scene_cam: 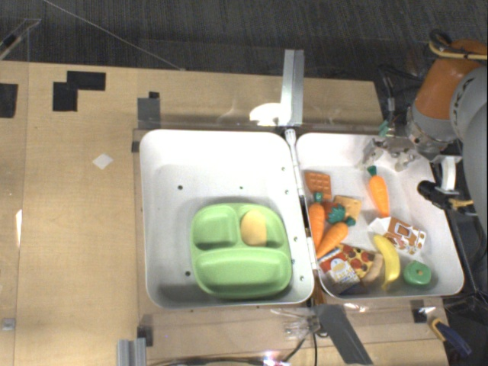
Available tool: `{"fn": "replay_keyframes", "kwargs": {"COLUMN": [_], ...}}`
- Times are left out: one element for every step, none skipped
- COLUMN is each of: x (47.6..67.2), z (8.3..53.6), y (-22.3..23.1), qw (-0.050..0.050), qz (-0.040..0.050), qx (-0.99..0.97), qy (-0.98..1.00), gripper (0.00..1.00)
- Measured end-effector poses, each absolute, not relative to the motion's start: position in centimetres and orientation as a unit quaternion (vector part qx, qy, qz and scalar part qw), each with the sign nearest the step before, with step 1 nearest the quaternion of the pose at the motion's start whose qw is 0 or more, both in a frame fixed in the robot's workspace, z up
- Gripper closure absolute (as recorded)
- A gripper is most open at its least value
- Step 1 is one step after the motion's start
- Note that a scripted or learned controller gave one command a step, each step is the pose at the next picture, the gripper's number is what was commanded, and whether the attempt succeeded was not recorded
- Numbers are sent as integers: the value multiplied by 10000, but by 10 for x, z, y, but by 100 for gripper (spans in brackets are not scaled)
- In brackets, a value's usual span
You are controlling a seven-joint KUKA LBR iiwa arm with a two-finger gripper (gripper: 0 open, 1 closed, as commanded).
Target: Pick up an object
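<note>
We work at a pale wooden bench [76,227] bearing two white bins, and we take the right bin [335,155] as our landmark. Our gripper [390,152] hovers over its far end with fingers spread and nothing between them, poised, we judge, just above the top of the lone toy carrot [379,194]. Nearer in that bin crowd two more carrots [323,231], a waffle [319,182], a banana [388,258] and small packets, well apart from our target; left of it, the other bin holds a green divided tray [240,254] with a yellow lemon [254,228].
</note>
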State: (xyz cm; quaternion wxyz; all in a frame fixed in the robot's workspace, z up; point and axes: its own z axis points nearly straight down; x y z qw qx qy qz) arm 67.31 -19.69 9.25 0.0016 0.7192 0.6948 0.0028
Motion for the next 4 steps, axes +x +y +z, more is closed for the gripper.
{"fn": "replay_keyframes", "kwargs": {"x": [651, 627, 630, 587], "z": [88, 89, 103, 194], "y": [-199, -197, -195, -113], "qw": [43, 48, 80, 21], "qz": [23, 33, 64, 21], "qx": [6851, 7076, 7059, 7023], "qy": [7284, 7066, 7082, 7118], "gripper": [0, 0, 100, 100]}}
